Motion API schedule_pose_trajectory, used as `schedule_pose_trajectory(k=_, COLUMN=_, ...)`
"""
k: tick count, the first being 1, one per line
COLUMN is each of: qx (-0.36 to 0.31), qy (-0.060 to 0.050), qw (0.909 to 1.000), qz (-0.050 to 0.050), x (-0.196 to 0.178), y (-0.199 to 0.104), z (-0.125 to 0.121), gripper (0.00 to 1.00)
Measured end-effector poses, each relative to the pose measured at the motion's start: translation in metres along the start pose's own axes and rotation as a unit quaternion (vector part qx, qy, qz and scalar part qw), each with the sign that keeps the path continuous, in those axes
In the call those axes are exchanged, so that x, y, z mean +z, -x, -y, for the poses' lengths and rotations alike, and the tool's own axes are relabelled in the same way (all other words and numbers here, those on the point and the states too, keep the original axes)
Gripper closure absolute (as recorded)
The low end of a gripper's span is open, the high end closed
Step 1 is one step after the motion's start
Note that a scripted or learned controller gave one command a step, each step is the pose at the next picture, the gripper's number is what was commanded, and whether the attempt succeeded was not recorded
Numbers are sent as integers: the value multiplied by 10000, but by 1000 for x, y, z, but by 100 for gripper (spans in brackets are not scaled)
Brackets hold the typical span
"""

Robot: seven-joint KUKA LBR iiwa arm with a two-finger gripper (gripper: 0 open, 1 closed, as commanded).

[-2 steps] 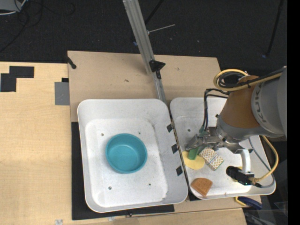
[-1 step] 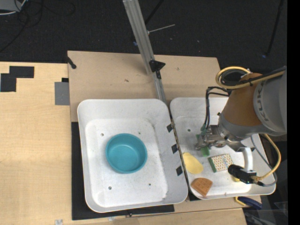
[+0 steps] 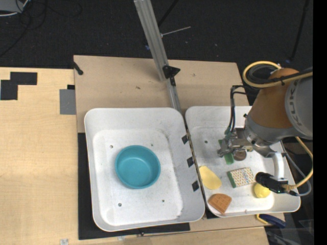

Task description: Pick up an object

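My gripper (image 3: 228, 149) is low over the middle of the right bin (image 3: 204, 121), reaching in from the right. A small green thing (image 3: 228, 157) shows right at its tip; whether it is gripped is not visible. Nearby in that bin lie a pale yellow piece (image 3: 209, 177), a checkered square block (image 3: 240, 176), a brown waffle-like piece (image 3: 220, 203) and a yellow ball (image 3: 261, 191). A teal bowl (image 3: 137, 166) stands upright in the left bin (image 3: 102, 126).
A raised divider (image 3: 188, 152) with black clips separates the two bins. A slanted metal rail (image 3: 156, 40) rises behind them. The bench's wooden surface (image 3: 36, 152) stretches to the left.
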State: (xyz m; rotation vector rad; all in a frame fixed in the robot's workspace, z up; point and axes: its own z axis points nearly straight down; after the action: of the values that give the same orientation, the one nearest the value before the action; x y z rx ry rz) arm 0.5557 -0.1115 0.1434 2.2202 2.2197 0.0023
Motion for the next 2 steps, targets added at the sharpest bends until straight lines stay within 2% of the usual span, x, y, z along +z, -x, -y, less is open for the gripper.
schedule_pose_trajectory(k=2, qx=0, qy=2, qw=10000, qz=0, x=-90, y=-5, z=-10, gripper=100)
